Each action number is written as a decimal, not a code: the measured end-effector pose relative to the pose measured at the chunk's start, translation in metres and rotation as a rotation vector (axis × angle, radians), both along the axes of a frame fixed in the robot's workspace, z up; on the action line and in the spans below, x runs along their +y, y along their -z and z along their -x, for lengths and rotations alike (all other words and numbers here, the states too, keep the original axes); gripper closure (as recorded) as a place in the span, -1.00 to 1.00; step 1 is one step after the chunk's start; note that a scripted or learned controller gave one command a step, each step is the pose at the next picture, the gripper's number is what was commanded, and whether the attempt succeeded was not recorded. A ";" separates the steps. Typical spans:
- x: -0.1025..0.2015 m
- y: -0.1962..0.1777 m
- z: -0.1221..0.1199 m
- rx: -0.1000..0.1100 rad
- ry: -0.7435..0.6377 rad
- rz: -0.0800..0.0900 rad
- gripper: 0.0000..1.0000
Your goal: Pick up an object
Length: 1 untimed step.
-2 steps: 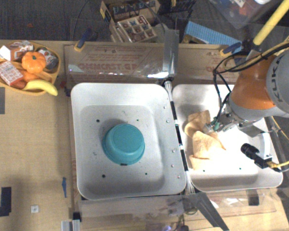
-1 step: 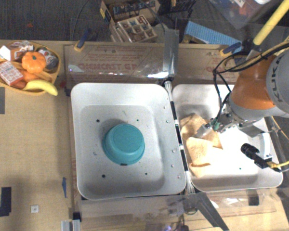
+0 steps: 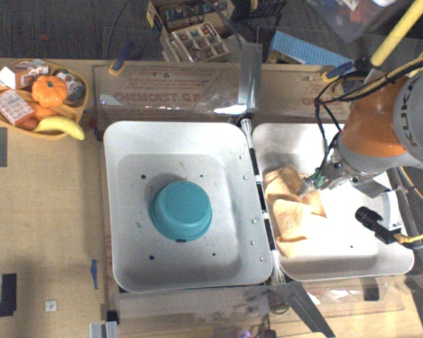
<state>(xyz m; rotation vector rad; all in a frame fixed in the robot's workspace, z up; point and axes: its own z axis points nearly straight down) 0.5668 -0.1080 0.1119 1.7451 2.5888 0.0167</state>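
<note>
The bench carries two shallow white bins side by side. The left bin (image 3: 120,189) holds one thing, and the right bin (image 3: 352,259) is where the work is set up. The grey arm (image 3: 381,129) with its orange band leans in over the right bin's far side, angled down toward that bin's left half, presumably because the only loose thing there lies in that half. In the middle of the left bin a teal bowl (image 3: 182,210) sits upside down, well apart from the arm and not the likely target for this try. A tan, crumpled piece (image 3: 290,213), cloth by the look of it, lies against the right bin's left wall. The gripper (image 3: 319,182) sits low at its upper right edge, touching it or just beside it. Whether it is open or closed on the cloth cannot be told from this slant. Off at the bench's far left corner, a small pumpkin (image 3: 49,90) and a banana (image 3: 60,126) lie out of reach.
</note>
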 end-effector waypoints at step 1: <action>0.000 0.000 0.000 0.000 -0.001 0.000 -1.00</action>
